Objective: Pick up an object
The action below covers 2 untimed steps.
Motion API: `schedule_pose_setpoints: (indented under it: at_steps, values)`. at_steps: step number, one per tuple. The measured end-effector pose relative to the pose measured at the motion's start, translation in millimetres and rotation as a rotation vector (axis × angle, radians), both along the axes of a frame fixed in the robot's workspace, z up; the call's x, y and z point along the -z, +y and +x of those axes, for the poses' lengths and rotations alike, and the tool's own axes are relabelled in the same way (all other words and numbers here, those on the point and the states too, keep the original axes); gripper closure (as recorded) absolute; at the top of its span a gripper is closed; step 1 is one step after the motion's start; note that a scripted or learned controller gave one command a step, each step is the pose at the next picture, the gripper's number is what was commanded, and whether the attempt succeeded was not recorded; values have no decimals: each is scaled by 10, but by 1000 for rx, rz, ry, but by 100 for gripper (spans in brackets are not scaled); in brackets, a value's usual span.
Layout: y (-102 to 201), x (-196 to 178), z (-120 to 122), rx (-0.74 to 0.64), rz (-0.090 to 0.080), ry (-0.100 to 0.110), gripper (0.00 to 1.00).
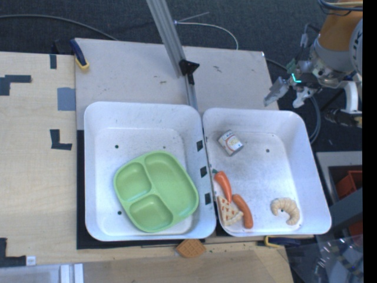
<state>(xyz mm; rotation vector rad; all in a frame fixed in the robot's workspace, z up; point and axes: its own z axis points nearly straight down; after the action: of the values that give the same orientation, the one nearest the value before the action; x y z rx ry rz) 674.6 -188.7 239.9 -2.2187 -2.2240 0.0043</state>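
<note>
Right, the gripper (287, 94) hangs open and empty beyond the right bin's (306, 135) one-o'clock corner, so best descend squarely over the isolated small box (230, 142).

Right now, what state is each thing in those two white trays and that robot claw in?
Gripper: open, holding nothing, above the right bin's far corner.
Green plate: flat, right way up, in the left bin.
Small can: on its side, right bin.
Carrot: lying flat.
Waffle: lying flat.
Sausage: lying flat.
Shrimp: lying flat, alone.
</note>
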Motion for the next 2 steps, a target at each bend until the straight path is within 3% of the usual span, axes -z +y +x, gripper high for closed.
schedule_pose_setpoints:
  at_steps: [2]
  values:
    - [22,1099,-43,1,2,4,0]
